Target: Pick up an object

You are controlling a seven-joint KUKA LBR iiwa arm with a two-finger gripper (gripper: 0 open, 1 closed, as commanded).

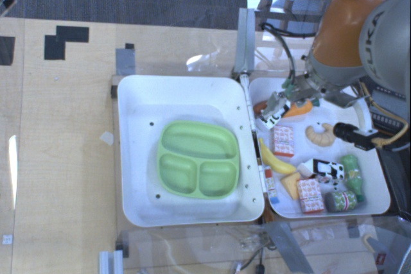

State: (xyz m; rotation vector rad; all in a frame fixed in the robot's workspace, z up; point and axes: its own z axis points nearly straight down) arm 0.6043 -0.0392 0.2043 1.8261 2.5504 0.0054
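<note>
Grey arm (379, 29) reaching from right, tool (277, 109) angled down-left

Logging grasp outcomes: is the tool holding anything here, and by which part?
Cannot be told. The tool sits low in the right bin beside the carrot, its tips too small to read.

bench (58, 138) – wood-toned | on it – two white bins (135, 202), side by side

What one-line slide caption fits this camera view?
KUKA arm's gripper reaches into the right bin of toy food; green divided plate lies in the left bin.
</note>
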